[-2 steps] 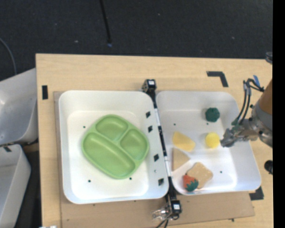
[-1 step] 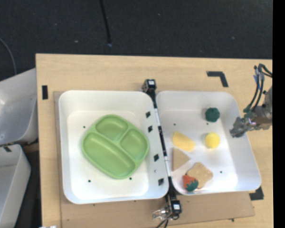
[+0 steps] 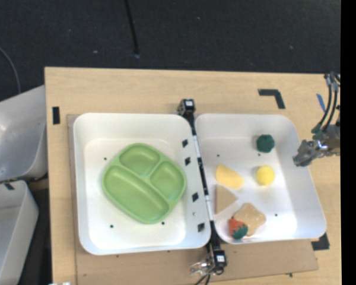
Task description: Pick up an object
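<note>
Dark flooring surrounds the pale wooden tabletop (image 3: 166, 88), which carries two shallow white bins side by side. From my overhead camera I see the hand (image 3: 305, 153) at the outer rim of the right bin (image 3: 296, 218), poised over the edge, carrying nothing; whether it sits wide or narrow I cannot tell, as it is small and blurred at the frame's edge. Nearest the hand, just inward of it, sits a dark green ball (image 3: 264, 142), and slightly beyond and lower a yellow ball (image 3: 265, 175). Further inward lies a yellow wedge-like piece (image 3: 229, 176), and well away, in the corner by the divider, a tan flat piece (image 3: 244, 215) with a small red and green item (image 3: 238, 228) touching it. The far bin (image 3: 83, 159) holds a green divided plate (image 3: 143, 183). I judge the green ball the easiest pick: probably light and somewhat soft, but round, so liable to roll. I would close across its middle, centred, coming straight down. The plate looks stiff and too broad to span.
</note>
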`<action>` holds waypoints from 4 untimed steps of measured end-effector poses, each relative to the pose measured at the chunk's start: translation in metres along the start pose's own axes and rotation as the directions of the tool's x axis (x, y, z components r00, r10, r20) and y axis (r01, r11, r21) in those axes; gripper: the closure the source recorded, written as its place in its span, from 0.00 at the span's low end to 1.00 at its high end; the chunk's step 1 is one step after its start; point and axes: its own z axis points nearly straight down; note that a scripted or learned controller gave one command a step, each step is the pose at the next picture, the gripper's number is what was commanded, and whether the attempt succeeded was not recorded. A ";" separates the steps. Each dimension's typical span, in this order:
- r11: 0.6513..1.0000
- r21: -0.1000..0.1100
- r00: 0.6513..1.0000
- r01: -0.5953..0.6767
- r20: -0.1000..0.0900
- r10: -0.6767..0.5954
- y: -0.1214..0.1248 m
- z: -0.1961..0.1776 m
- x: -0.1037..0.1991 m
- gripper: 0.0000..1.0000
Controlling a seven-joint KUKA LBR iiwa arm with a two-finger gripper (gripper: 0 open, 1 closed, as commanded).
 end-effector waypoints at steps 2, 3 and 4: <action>1.000 0.002 1.000 0.002 -0.001 -0.002 0.050 0.015 0.088 1.00; 1.000 0.006 1.000 0.002 -0.002 -0.002 0.071 0.033 0.131 1.00; 1.000 0.004 1.000 0.002 -0.002 -0.002 0.086 0.044 0.174 1.00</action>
